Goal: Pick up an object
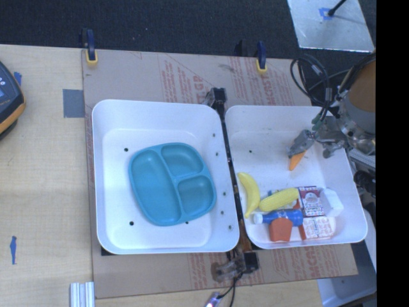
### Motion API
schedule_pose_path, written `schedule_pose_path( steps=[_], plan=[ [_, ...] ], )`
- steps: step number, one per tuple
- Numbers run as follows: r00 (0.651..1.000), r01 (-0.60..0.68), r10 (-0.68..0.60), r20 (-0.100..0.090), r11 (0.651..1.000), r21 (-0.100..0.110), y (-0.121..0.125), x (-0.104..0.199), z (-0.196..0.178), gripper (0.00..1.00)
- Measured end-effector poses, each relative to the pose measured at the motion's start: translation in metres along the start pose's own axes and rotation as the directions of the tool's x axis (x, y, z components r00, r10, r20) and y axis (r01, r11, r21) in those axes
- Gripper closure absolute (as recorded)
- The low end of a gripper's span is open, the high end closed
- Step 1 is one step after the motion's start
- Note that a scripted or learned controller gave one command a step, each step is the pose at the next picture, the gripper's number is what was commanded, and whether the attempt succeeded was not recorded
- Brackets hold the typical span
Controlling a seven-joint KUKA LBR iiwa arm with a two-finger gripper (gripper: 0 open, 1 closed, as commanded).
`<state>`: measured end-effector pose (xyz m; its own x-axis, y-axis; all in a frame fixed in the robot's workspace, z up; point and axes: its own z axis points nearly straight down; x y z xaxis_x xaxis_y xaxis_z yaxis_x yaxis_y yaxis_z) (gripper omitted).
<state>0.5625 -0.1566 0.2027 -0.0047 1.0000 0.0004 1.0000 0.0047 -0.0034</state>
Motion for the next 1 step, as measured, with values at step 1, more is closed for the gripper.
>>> schedule_pose_path(
  steps=[1],
  plan=[
    [1.000, 0.001, -0.001, 0.001, 1.000, 0.002, 0.0383, -0.0182, 0.1115, 0.00]
  ],
)
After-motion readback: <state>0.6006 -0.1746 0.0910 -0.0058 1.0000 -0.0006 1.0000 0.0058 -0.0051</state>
